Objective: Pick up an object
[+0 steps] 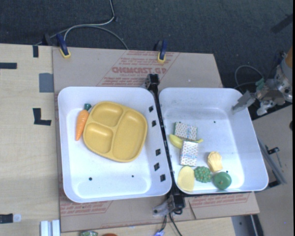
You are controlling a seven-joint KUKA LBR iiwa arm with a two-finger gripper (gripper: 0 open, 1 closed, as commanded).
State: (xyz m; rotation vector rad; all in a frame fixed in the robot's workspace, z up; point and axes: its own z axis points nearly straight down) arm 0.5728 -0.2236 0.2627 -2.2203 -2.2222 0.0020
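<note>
Bench bins untouched, toys clustered in right bin (pixel 221 100), gripper (pixel 246 101) at its far rim, grip state unclear, nothing picked yet.

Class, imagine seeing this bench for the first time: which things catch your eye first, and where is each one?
The big yellow divided plate fills much of the left bin, with an orange toy carrot lying against its left edge. In the right bin, small toy foods cluster near the front, among them a banana and a green round piece. The gripper hangs at that bin's far right corner.
</note>
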